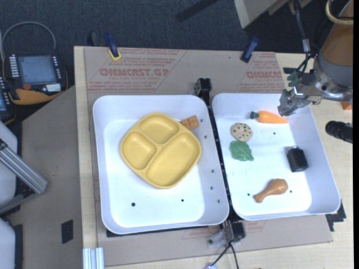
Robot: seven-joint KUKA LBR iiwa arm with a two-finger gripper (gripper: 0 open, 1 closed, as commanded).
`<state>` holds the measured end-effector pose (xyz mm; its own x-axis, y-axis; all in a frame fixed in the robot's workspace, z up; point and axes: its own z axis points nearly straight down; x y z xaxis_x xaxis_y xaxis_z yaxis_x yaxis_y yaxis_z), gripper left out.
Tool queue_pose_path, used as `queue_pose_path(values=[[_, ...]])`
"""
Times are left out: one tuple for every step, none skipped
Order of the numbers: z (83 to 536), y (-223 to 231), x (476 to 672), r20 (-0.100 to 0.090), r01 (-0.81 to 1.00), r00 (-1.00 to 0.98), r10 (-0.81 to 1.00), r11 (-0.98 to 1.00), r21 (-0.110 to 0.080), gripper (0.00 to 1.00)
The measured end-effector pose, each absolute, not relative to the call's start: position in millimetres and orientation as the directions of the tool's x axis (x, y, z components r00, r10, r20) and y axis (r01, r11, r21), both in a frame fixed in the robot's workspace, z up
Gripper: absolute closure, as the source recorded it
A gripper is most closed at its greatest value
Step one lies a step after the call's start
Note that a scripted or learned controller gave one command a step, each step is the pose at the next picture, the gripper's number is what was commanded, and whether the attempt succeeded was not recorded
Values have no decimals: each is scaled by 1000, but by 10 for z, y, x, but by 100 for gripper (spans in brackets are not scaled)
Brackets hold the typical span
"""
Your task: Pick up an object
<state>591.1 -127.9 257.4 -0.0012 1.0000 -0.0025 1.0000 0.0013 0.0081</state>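
Observation:
The right white bin [320, 203] holds a toy carrot [270, 116], a round speckled cookie [241, 131], a green leafy piece [242, 151], a black block [297, 159] and a brown drumstick [271, 190]. My gripper [287, 109] hangs at the bin's far right corner, right over the carrot's orange end. The fingertips point down and left toward the carrot. Nothing is seen between them.
The left white bin [112, 206] carries a yellow three-part plate [161, 149] and a small brown piece [190, 122] at the plate's far edge. A black divider clamp [203, 86] sits between the bins. The grey arm with its orange band [339, 49] enters from the upper right.

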Motion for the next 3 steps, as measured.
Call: queue_pose_path(values=[[2525, -646, 5863, 3, 1000, -7, 1000, 7, -2, 100], [2486, -135, 5765, 2, 1000, -6, 1000, 6, -3, 100], [2282, 334, 5805, 2, 1000, -5, 1000, 5, -5, 100]])
